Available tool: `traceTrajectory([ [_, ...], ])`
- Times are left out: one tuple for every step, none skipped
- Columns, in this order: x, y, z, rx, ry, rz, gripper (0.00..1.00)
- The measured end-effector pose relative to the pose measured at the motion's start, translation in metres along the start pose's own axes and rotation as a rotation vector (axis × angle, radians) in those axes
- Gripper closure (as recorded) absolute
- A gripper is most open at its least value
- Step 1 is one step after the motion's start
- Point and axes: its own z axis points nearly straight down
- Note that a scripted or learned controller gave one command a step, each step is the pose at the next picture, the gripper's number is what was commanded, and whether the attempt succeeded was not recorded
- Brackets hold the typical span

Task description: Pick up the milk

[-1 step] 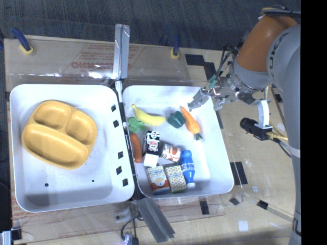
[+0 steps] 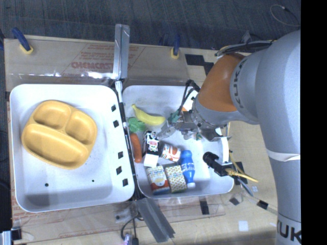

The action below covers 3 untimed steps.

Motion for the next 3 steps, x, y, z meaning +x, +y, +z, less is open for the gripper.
traceTrajectory([
  [0.037,-0.003,0.027,-0.031,-0.006,0.15,0.0],
  [0.041,0.001,0.012,-0.039,0.004,0.144,1.0],
  [0.118,-0.05,-0.058,-0.001,0.001,0.064,1.0],
])
